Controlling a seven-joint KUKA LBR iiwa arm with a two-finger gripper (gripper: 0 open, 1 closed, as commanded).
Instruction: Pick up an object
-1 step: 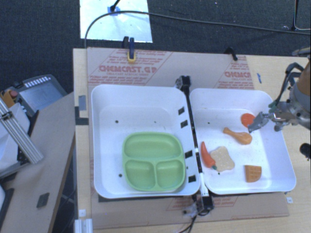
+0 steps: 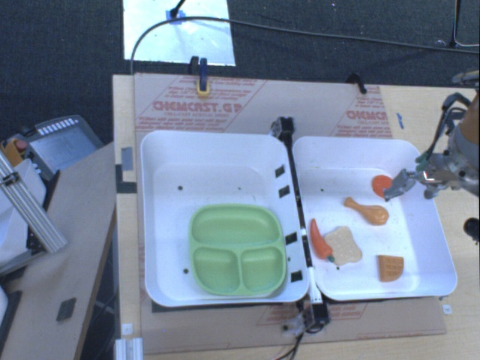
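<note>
The right bin [image 2: 420, 291] holds a red-orange round piece [image 2: 382, 181], a tan chicken drumstick [image 2: 367, 211], a red carrot-like piece [image 2: 321, 241], a pale slice of bread [image 2: 343, 246] and an orange waffle-like wedge [image 2: 390, 267]. My gripper [image 2: 405, 183] reaches in from the right edge of that bin, its dark finger [image 2: 396, 187] next to the red-orange piece. I see nothing between the fingers.
The left bin [image 2: 161, 160] holds a green three-part plate [image 2: 236, 248]. A black divider with clips [image 2: 294, 201] runs between the bins. A cable crosses the floor behind the bench. A grey device sits on the left side table [image 2: 56, 145].
</note>
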